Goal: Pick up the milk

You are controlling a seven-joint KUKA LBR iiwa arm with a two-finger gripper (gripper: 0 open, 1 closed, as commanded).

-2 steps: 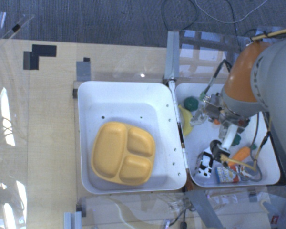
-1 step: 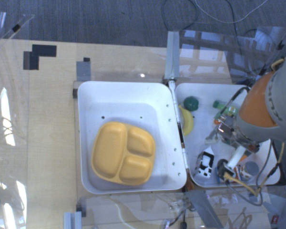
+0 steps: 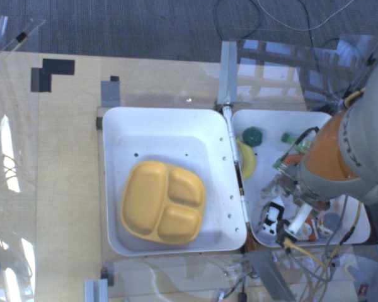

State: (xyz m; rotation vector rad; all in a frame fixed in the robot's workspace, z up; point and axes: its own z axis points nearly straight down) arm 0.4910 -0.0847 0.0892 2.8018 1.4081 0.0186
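Observation:
The milk [image 3: 272,221] is a small white carton with black cow patches. It lies near the front left corner of the right bin [image 3: 264,168]. My gripper [image 3: 288,192] hangs low over that bin, just above and to the right of the carton, under the grey and orange wrist. The wrist hides much of the gripper. Nothing shows between the gripper and the carton that tells me they touch.
The left bin [image 3: 157,128] holds a yellow sectioned tray [image 3: 163,202]. In the right bin lie a dark green round thing [image 3: 253,136], a yellow banana [image 3: 246,158], a small green item [image 3: 288,138], a red-orange item [image 3: 309,229] and a grey disc [image 3: 332,220].

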